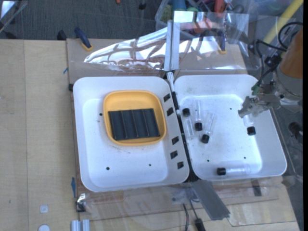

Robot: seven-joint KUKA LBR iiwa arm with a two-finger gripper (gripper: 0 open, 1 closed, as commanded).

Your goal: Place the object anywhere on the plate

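Note:
A yellow plate (pixel 111 105) lies in the left bin (pixel 91 170), and a dark grey ridged block (pixel 134 124) covers its middle. In the right bin (pixel 272 160) lie several clear tubes with black caps: a cluster (pixel 198 125) near the divider and one tube (pixel 236 169) at the front. My gripper (pixel 250 109) hangs over the right bin's far right side, well away from the plate. A small black-capped piece (pixel 250 130) sits just below it; whether it touches the gripper is unclear.
A row of black clips (pixel 174 139) runs along the divider between the bins. Crumpled clear plastic (pixel 144 52) and a clear box of coloured items (pixel 211 6) stand behind the bins. Cables (pixel 284 37) hang at the right.

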